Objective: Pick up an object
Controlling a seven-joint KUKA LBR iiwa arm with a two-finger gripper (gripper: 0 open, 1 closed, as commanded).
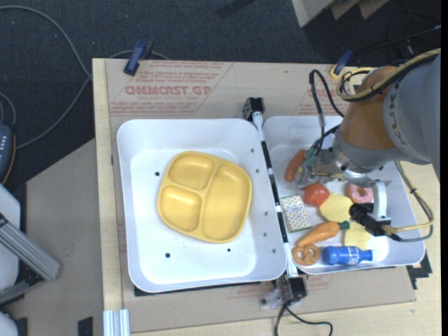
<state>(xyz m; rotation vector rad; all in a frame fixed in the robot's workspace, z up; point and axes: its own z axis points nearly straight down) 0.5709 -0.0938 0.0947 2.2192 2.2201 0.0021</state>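
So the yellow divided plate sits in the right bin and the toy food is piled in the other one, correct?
Not quite: the camera view shows the yellow plate in the left bin. The toy food, such as the carrot and blue bottle, is piled in the right bin.

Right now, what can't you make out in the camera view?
- Gripper: fingers hidden under the wrist; any hold unclear.
- Right bin: its far right part is covered by the arm.
- Pink item: partly under the wrist, identity unclear.
- Blue bottle label: too small to read.
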